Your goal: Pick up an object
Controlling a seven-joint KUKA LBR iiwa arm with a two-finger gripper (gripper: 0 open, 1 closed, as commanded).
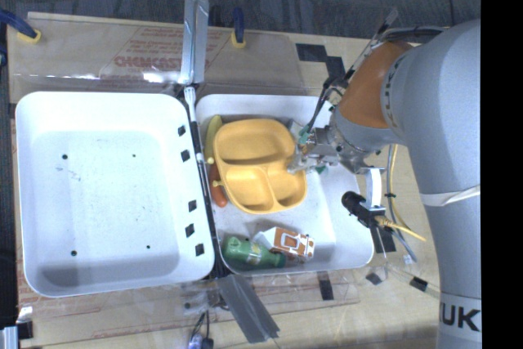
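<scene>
Arm over the right bin (347, 253), gripper (304, 153) at the right rim of the yellow divided tray (257, 163).
The tray fills the bin's middle and leans toward its left wall; whether the gripper is open or closed cannot be told. A green bottle (249, 252) and a small orange-and-white carton (294, 243) lie along the near edge, just beside each other. The left bin (41, 176) adjoins.

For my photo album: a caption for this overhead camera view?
Grey arm's pincer meets a yellow divided plastic tray in the right white bin.
</scene>
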